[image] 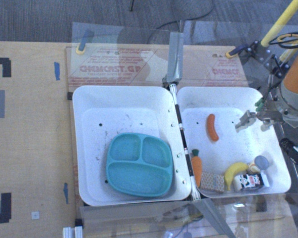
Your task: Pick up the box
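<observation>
Box (250, 181) lies on its side at the near edge of the right bin (223, 97), touching the banana (237, 173), blue cap (261, 161) just behind. Gripper (255, 123) hovers above the bin's right side, fingers spread apart, holding nothing

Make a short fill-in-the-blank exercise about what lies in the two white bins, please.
1. The teal divided plate lies in the ____ bin.
2. The toy carrot lies against the right bin's ____ wall.
3. The banana touches a small carton printed with a ____.
4. The gripper hovers over the ____ bin.

Missing words: left; left; cow; right
</observation>
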Controlling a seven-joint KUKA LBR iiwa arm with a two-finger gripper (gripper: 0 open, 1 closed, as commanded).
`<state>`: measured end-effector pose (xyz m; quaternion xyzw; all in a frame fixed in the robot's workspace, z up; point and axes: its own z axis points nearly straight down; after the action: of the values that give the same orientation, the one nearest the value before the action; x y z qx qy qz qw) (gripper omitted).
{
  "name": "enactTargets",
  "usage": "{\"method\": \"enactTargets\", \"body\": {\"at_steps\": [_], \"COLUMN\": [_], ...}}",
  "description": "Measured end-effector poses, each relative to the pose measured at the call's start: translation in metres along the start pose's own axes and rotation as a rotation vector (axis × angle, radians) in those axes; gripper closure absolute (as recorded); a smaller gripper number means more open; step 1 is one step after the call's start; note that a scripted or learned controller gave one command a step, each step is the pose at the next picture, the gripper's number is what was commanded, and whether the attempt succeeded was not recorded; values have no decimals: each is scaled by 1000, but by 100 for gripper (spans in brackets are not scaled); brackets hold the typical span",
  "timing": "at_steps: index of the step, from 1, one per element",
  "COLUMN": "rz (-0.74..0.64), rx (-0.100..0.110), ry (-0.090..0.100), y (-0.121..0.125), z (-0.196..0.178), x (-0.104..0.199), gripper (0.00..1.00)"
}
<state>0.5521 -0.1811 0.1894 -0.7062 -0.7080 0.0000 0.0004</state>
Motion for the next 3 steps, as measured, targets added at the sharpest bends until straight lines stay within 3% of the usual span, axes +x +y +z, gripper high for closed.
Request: {"method": "enactTargets", "body": {"at_steps": [1, 2, 3], "rz": [-192, -168, -162], "rx": [-4, -4, -7], "ry": [-3, -2, -4], "y": [16, 5, 5], "z": [-64, 94, 84], "x": [14, 26, 22], "gripper": [0, 0, 100]}}
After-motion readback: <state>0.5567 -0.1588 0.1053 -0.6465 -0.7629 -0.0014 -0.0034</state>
